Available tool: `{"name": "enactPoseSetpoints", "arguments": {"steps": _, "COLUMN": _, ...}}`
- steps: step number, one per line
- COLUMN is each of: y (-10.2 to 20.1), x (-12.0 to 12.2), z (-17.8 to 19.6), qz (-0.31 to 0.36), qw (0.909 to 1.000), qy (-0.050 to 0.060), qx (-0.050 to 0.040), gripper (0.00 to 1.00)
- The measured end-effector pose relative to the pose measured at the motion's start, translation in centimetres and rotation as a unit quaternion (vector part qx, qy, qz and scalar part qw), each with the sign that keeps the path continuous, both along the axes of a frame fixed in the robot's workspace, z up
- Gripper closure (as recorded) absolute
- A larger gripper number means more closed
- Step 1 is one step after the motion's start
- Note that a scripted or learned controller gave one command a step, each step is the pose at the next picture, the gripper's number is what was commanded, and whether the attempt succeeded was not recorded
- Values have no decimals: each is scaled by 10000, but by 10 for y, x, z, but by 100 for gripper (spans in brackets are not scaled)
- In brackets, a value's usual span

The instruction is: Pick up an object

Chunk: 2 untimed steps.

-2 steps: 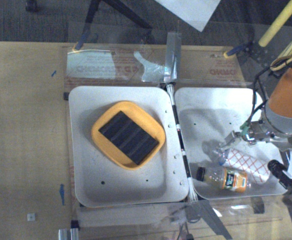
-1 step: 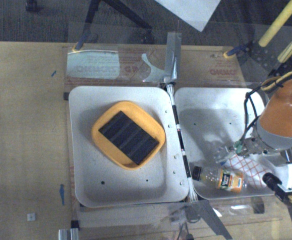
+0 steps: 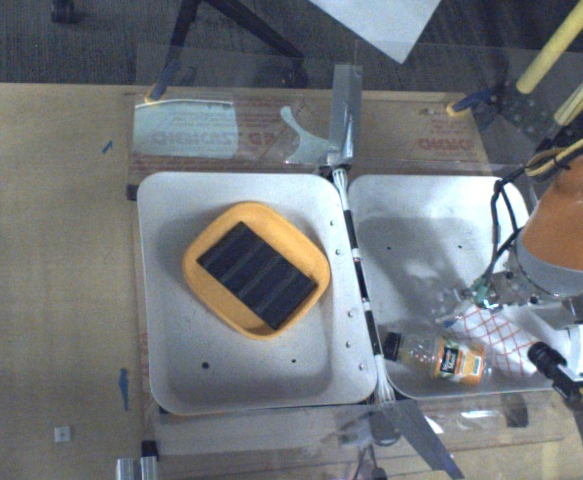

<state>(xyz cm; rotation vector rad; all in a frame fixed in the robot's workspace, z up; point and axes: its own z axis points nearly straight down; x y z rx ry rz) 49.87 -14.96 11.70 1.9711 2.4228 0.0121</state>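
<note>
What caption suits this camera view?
Arm reaching into the right bin above a small bottle; yellow tray in the left bin.

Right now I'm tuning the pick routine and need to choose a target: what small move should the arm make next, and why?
Probably a short shift toward the small clear bottle, which lies on its side at the right bin's front edge. The arm already hangs over that bin, next to a red-and-white checked item. The yellow tray with the dark slatted insert sits alone in the left bin, farther off.

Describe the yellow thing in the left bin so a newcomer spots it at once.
Find the left white bin of the two. Near its middle lies a rounded yellow-orange tray with a dark ribbed panel on top. The small clear bottle lies in the other bin.
</note>
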Motion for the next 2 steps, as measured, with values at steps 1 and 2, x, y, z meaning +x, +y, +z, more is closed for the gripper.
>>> {"name": "enactPoseSetpoints", "arguments": {"steps": 1, "y": -45, "x": 41, "z": -16, "qz": 561, "qw": 9984, "qy": -94, "qx": 14, "gripper": 100}}
{"name": "enactPoseSetpoints", "arguments": {"steps": 2, "y": -58, "x": 73, "z": -20, "qz": 1628, "qw": 9866, "qy": -28, "qx": -36, "gripper": 100}}
